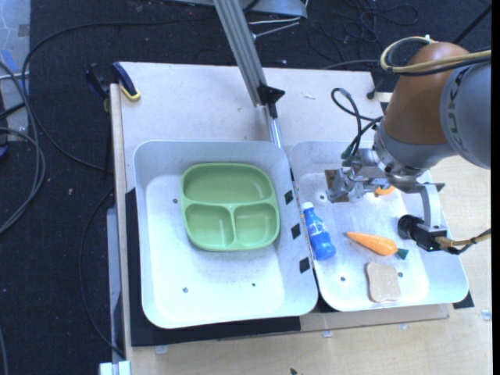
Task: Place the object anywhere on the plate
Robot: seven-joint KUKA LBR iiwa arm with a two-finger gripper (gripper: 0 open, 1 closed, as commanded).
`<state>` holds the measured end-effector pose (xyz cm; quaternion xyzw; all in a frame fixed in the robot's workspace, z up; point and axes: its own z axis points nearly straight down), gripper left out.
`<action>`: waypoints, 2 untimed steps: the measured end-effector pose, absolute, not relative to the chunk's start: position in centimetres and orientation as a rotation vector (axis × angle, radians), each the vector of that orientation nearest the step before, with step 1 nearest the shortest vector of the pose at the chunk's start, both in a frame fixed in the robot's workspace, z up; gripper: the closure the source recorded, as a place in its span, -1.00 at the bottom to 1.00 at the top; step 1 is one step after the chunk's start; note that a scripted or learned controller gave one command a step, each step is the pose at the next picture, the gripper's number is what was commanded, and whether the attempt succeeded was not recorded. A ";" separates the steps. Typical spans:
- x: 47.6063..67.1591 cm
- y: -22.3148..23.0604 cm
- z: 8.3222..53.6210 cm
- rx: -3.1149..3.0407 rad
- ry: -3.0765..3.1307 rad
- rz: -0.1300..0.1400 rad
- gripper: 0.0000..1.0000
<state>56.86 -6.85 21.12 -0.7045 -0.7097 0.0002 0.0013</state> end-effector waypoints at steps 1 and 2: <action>54.7 -1.2 20.9 -2.210 -2.227 0.001 1.00; 54.0 4.4 22.2 -2.210 -2.231 -0.003 1.00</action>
